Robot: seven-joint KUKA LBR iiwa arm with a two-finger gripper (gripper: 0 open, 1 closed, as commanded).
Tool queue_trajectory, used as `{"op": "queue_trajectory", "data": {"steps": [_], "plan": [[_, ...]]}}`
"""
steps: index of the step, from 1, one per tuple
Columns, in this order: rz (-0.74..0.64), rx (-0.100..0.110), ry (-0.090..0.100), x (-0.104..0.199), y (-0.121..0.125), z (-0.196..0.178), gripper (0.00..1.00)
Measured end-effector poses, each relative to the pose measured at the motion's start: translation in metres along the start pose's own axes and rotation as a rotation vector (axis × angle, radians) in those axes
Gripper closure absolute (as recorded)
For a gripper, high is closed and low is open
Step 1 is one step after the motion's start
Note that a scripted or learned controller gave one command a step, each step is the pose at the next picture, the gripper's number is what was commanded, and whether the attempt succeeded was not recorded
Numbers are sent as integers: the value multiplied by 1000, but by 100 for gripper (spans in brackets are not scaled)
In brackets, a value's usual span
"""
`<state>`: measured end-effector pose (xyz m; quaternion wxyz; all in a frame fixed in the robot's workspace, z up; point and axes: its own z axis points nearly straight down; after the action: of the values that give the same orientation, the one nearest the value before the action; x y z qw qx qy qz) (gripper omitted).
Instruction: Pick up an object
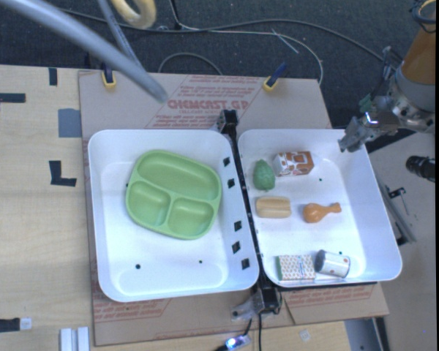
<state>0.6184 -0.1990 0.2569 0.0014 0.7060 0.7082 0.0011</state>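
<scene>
1. The grey robot arm with the orange band (424, 57) comes in from the right. Its two-finger gripper (351, 139) hangs over the top right rim of the right white bin (380, 218). I cannot tell if the claw is wide or narrow. Nothing can be seen in it.
2. The right white bin holds six small things. None of them touches the gripper.
3. A small white and brown milk carton (293, 164) lies near the top of the bin. Its long side runs left to right. The writing on it is too small to read.
4. A bumpy green lump (263, 175) sits just left of the carton.
5. A tan bread roll (273, 208) lies below the green lump, with its long side going left to right.
6. An orange toy chicken leg (320, 211) lies right of the roll. Its thin end points right.
7. A flat box with small coloured dots (296, 268) lies near the bottom edge. A small silver can (331, 264) lies on its side, touching the box.
8. The left white bin (106, 254) holds a light green plate with three sections (174, 194).
9. The brown cardboard sheet (205, 101) under the bins has red letters that start with "CHEMCAST".
</scene>
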Motion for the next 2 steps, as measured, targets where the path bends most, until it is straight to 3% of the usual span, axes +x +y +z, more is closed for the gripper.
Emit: {"op": "queue_trajectory", "data": {"steps": [2], "plan": [[-1,6,1,103,-10,3,100]]}}
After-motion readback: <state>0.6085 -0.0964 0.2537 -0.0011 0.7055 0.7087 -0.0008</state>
